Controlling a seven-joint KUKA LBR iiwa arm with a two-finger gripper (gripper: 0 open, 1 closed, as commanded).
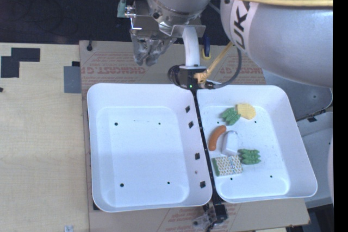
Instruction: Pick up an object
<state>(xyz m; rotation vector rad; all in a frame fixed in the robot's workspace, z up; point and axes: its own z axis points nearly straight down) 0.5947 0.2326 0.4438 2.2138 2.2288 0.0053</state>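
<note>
My gripper [149, 53] hangs high over the cardboard behind the left bin [98, 117], apart from every object. Its fingers look shut together with nothing between them. The objects lie in the right bin [288, 133]: a yellow piece [246, 111] touching a green leafy piece [230, 116], an orange sausage shape [216, 137], a small white piece [231, 142], a green toy [249, 156] and a flat green-and-white patterned block [227, 165].
A black divider [198, 138] runs between the two bins. The arm's grey body [283, 19] and its cables cover the upper right. Brown cardboard [109, 65] lies under the bins, with a light wooden bench [38, 144] to the left.
</note>
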